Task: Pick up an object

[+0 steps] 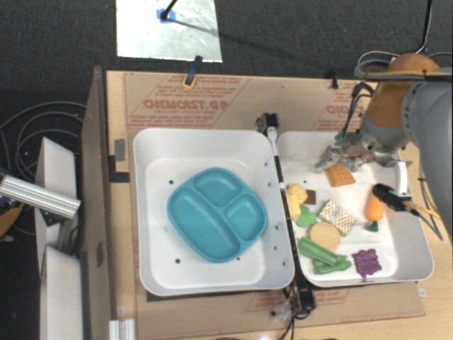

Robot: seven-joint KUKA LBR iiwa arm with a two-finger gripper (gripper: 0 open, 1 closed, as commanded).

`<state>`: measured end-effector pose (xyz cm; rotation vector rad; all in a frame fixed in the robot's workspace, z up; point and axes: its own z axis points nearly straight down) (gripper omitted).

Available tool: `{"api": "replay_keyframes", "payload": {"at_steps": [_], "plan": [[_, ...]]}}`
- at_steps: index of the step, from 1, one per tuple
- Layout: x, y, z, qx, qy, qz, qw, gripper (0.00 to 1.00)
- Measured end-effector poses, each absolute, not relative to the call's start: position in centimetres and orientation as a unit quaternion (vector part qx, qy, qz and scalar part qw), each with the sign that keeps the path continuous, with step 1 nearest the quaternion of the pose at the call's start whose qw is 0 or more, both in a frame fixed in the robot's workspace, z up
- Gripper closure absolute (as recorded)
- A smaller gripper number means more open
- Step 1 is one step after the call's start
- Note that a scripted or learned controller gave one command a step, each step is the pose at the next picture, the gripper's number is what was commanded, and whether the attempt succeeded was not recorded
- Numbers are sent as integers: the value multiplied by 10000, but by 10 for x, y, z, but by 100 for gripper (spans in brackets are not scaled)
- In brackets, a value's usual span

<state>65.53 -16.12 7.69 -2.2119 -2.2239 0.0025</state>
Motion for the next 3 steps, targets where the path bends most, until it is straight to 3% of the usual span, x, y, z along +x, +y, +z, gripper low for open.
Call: {"api": "replay_keyframes", "payload": {"at_steps": [1, 2, 3], "plan": [[659, -163, 97, -7045, -7097, -20, -32, 100], [659, -163, 96, -7043, -7099, -16, -31, 0], [619, -158, 84, -7070, -7072, 8, 9, 0]]}}
